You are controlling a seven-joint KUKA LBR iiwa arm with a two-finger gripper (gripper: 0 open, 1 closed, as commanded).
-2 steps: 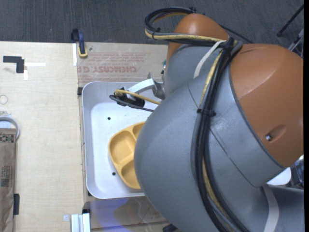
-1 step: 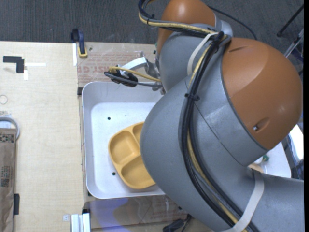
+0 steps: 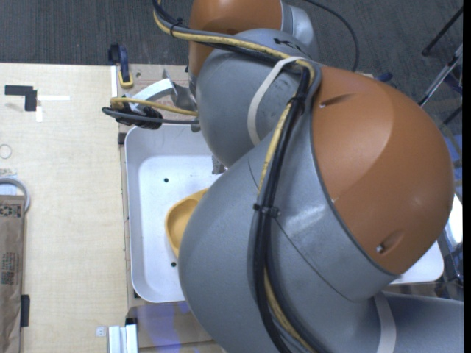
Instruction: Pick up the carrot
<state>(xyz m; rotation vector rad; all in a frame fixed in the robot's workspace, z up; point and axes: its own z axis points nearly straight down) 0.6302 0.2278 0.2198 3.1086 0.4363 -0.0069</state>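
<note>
The grey and orange arm [image 3: 309, 197] covers most of the view and hides most of the white bin [image 3: 147, 219] beneath it. A rounded yellow-orange thing [image 3: 180, 223] lies in the bin and pokes out from under the arm's left edge. Too little of it shows to tell whether it is the carrot. My gripper [image 3: 180, 107] is at the bin's far left corner, largely covered by the arm's upper links.
A pale wooden bench top [image 3: 66, 197] stretches to the left of the bin. A brown paper bag [image 3: 11, 263] lies at its left edge and a small black bracket [image 3: 20, 93] near its far edge. A blue clamp [image 3: 115, 54] stands by the bin's far corner.
</note>
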